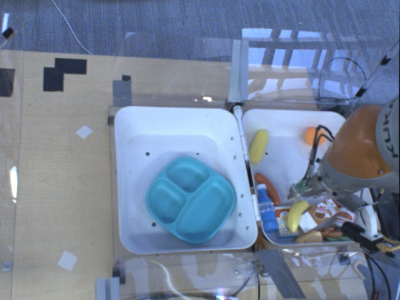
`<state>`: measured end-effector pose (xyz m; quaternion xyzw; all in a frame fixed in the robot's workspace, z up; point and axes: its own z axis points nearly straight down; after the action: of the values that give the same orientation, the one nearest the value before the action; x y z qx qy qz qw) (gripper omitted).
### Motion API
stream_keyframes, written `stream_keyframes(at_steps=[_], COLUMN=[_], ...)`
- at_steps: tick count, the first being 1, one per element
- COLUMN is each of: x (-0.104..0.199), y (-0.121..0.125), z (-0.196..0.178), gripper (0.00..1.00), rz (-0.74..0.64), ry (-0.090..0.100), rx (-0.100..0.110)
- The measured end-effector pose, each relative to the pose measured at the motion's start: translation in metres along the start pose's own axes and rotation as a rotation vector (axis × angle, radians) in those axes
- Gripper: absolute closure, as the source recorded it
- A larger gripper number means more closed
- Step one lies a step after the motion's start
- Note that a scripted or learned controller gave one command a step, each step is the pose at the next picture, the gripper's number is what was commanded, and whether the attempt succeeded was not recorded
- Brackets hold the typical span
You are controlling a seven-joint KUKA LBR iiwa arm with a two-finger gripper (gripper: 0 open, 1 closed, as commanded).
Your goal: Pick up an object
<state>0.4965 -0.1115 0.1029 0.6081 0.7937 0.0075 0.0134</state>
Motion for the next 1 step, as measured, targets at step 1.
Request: stream_keyframes(at_steps=[1], x=[-0.0657], y=[-0.0012], z=[0.0130], gripper=[1.00], rz=[0.066], ry=[0.003], rx=[0.013])
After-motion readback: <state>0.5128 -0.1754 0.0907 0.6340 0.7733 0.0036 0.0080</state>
